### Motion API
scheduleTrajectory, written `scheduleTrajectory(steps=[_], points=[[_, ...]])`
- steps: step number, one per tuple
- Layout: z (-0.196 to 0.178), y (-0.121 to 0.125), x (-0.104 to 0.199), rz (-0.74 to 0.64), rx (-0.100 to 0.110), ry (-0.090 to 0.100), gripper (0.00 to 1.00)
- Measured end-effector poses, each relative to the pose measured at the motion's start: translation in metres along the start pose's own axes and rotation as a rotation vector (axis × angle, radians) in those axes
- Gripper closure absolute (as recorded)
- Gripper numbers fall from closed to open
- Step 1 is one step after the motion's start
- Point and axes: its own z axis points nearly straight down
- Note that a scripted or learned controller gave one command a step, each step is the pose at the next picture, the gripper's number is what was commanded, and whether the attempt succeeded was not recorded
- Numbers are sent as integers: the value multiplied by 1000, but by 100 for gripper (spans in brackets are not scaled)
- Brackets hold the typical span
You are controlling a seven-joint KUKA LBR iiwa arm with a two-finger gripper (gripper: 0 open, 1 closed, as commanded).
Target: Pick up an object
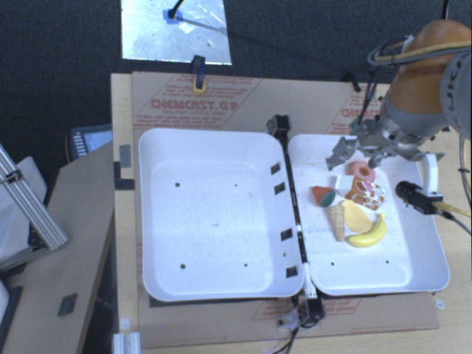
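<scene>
we count two shallow white bins side by side on the bench: the left bin (214, 220) and the right bin (413, 268), joined along a dark hinge strip (289, 198) with small black clips.

in the right bin we count five toy food items, gathered in one cluster in its middle:
- one pink frosted donut (361, 170), farthest back in the cluster.
- one red-and-white sprinkled pastry (366, 194), just in front of the donut and touching it.
- one red-and-green piece, like a strawberry or pepper (323, 195), at the cluster's left edge; we cannot tell which.
- one ice cream cone (337, 221), tan, lying on its side, pointing toward the near rim.
- one banana (369, 234), yellow, curved, nearest the front; a pale yellow piece lies between it and the pastry, touching both.

one small white block (344, 182) sits just left of the donut.

on the bench beyond the bins we count one yellow clamp (199, 76) and one silvery sheet (175, 21) with a blue mark.

arm: one grey arm (431, 72) with its orange band enters from the right and bends down over the far part of the right bin. the gripper (361, 152) hangs just above and behind the donut, close to the cluster's back edge, its grey fingers (341, 153) angled downward and spread apart. we see nothing between them; no item is lifted from the bin floor. one black cylindrical part (413, 195) juts out over the right side of the bin, beside a white bracket (431, 174).
</scene>
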Motion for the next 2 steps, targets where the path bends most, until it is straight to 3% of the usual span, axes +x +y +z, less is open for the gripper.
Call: scheduleTrajectory(steps=[1,2], points=[[25,-20,-36,5,3,-1,0],[-66,47,-29,-4,-15,-4,0]])
